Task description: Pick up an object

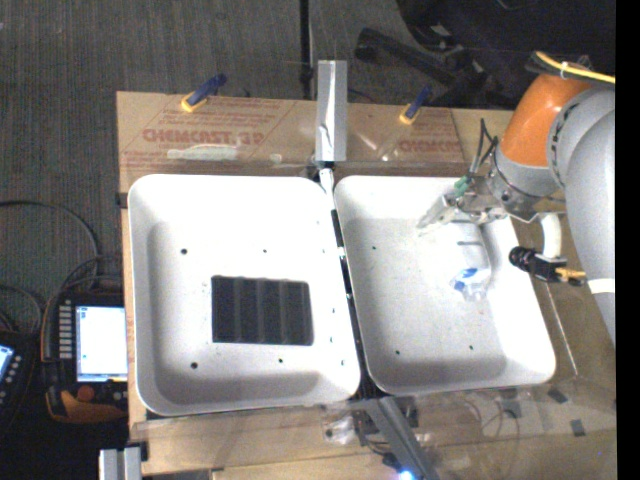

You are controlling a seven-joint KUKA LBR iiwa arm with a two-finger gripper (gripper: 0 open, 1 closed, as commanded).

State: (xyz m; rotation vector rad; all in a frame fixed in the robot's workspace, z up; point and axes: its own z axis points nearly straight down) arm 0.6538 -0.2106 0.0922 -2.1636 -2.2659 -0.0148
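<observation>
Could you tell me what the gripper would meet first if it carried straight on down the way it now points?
Probably the small clear object with blue marks lying in the right bin, just below the gripper; depth is unclear, so it might reach the bin floor beside it.

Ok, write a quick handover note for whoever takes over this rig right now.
Hand: over the far part of the right bin; open or shut can't be told, and nothing is seen held in it.
Objects: a dark ribbed block lies flat in the left bin; a small clear and blue item lies in the right bin, nearer than the hand.
Done: no pick yet.
Left: grasp one object and lift it.
</observation>
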